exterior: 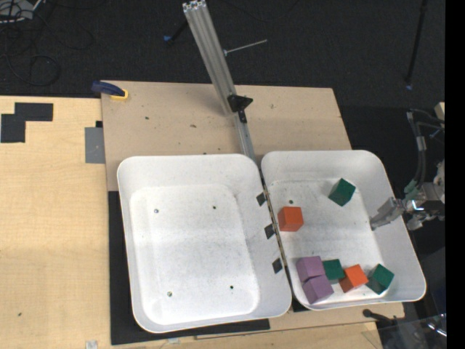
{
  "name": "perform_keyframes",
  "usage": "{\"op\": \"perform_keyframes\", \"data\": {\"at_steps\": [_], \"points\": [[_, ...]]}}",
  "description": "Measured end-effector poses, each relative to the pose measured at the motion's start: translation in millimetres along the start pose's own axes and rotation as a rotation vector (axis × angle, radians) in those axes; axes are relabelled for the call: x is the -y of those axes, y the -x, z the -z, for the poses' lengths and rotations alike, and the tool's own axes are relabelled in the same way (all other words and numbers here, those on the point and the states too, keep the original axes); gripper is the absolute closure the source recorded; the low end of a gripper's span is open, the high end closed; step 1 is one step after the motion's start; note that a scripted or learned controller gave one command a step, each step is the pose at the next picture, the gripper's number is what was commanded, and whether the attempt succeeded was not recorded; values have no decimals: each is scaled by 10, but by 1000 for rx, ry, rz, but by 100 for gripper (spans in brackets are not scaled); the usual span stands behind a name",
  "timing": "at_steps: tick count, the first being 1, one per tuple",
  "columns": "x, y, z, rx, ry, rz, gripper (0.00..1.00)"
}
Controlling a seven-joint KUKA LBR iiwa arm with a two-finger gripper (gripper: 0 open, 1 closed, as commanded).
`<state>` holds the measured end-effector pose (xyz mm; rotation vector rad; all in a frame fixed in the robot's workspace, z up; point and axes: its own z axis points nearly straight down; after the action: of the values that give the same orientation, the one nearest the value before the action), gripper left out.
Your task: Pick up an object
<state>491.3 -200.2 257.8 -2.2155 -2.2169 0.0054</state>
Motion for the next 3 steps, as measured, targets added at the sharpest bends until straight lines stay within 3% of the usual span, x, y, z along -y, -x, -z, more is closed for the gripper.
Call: {"op": "perform_keyframes", "data": {"at_steps": [1, 2, 3], "points": [[-7, 4, 21, 1, 5, -2, 0], [-1, 89, -573, 0, -1, -2, 0], [-12, -15, -1161, -2, -2, -4, 0]]}}
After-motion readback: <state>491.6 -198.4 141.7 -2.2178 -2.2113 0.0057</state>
